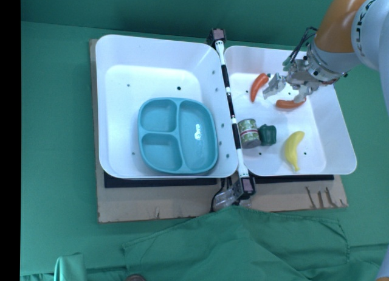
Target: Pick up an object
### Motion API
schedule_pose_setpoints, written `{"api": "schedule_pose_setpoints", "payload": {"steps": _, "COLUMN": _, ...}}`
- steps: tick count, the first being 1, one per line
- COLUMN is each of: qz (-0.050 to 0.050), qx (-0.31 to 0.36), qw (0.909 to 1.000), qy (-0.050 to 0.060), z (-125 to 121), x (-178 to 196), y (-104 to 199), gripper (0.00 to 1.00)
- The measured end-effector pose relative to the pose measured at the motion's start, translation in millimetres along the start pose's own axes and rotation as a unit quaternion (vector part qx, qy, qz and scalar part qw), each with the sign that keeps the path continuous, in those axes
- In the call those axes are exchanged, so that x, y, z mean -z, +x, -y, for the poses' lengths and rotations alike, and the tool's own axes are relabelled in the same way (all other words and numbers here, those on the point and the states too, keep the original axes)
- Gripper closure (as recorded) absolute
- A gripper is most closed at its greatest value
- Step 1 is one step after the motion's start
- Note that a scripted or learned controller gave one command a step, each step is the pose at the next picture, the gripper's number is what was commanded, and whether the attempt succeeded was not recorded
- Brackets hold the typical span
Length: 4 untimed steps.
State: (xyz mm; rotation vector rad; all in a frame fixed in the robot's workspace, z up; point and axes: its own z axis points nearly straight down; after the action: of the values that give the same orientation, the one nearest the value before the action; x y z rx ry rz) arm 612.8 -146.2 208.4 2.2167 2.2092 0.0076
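A green-covered bench [55, 121] bears brown cardboard [146, 210] under two white bins [121, 52].

Robotics lab setup: a green-draped counter [55, 121] holding two white bins [121, 61] on cardboard [152, 210], toy food inside, industrial robot arm [358, 18] overhead.

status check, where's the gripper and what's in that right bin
Gripper open, low over right bin, between the two chillies. Nothing held. Red chilli and orange chilli flank it; can, green pepper, banana nearer front.
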Motion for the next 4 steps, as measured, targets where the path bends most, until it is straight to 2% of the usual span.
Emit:
{"api": "schedule_pose_setpoints", "payload": {"steps": 1, "qz": 0.001, "qx": 0.0, "qw": 1.0, "qy": -0.004, "z": 24, "x": -21, "y": 43, "gripper": 0.0}}
{"api": "schedule_pose_setpoints", "payload": {"steps": 2, "qz": 0.001, "qx": 0.0, "qw": 1.0, "qy": -0.006, "z": 88, "x": -21, "y": 34, "gripper": 0.0}}
{"api": "schedule_pose_setpoints", "payload": {"steps": 3, "qz": 0.002, "qx": -0.001, "qw": 1.0, "qy": -0.004, "z": 141, "x": -21, "y": -32, "gripper": 0.0}}
{"api": "schedule_pose_setpoints", "payload": {"steps": 4, "qz": 0.001, "qx": 0.0, "qw": 1.0, "qy": -0.003, "z": 60, "x": -22, "y": -43, "gripper": 0.0}}
